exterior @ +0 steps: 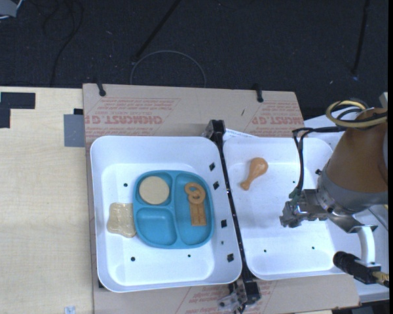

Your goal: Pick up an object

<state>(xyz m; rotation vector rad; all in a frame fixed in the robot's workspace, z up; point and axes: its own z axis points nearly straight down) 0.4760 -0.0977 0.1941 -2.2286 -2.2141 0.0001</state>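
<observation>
Gripper (293,216) sits low over the right bin (275,267); you cannot tell its finger state. Your drumstick (254,172) lies apart, up-left, with open floor around it. Cardboard (183,113) lettering reads inverted. Left bin (111,267) holds a blue tray (164,231).

Both bins (111,156) are plain white. The left one holds a blue tray (172,235) with a tan disc (153,190) and a pale beige piece (121,219) beside it. The drumstick (255,171) is orange-tan.
</observation>
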